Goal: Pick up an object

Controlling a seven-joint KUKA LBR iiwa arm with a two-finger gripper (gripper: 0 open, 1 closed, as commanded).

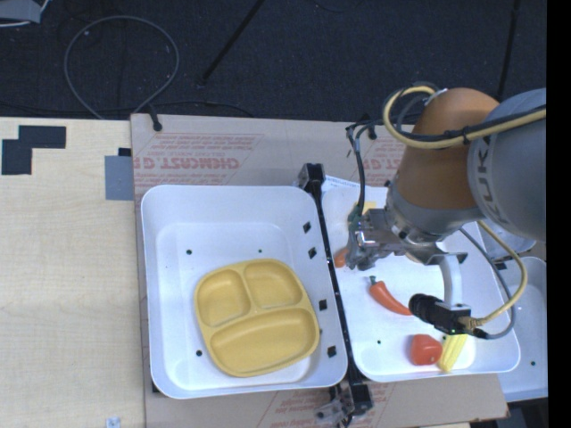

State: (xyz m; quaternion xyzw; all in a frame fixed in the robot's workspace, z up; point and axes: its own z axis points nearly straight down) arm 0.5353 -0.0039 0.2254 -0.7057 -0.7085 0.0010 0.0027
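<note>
Yellow and split into three compartments, a plastic plate (pixel 257 317) lies flat in the left bin (pixel 174 239), well to the left of the black divider (pixel 321 248) that runs between the two bins. Just right of the divider, a small orange thing (pixel 340 259) shows at the edge of the right bin (pixel 500 350), half hidden by the arm's tooling. The gripper (pixel 361 250) hangs close beside it, near the divider's middle; the wrist covers it, so whether it is open or closed cannot be told, and nothing shows in its grasp. Further right of the divider an orange-red pepper (pixel 389 297) lies slanted on the bin floor, apart from the gripper. Furthest from the divider, near the front wall, a red piece (pixel 426 349) touches a pale yellow piece (pixel 453 354).
</note>
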